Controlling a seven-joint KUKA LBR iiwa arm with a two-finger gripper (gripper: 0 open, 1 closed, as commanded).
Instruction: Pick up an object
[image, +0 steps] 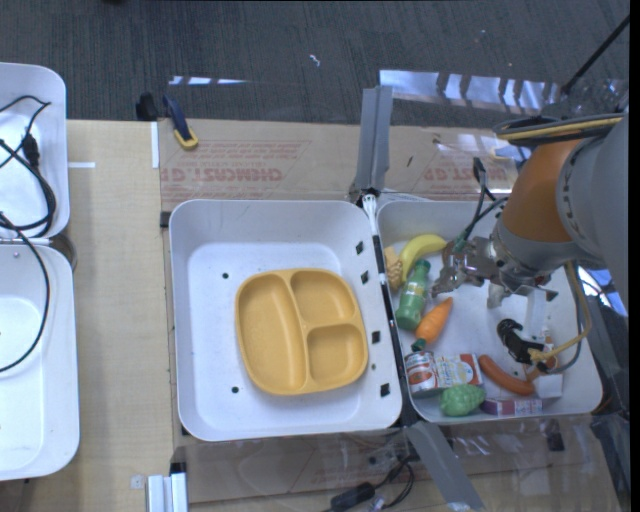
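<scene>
Camera view: metal jaws (452, 277), state unclear, above tapered orange carrot (434, 321).

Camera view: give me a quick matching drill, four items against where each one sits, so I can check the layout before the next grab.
Items:
1. yellow divided tray
2. banana
3. green bottle
4. toy hot dog

Places:
A. far-left corner of the right bin
B. between the banana and the toy carrot
C. middle of the left bin
D. near-right part of the right bin

Pairs: 1-C, 2-A, 3-B, 4-D
</scene>
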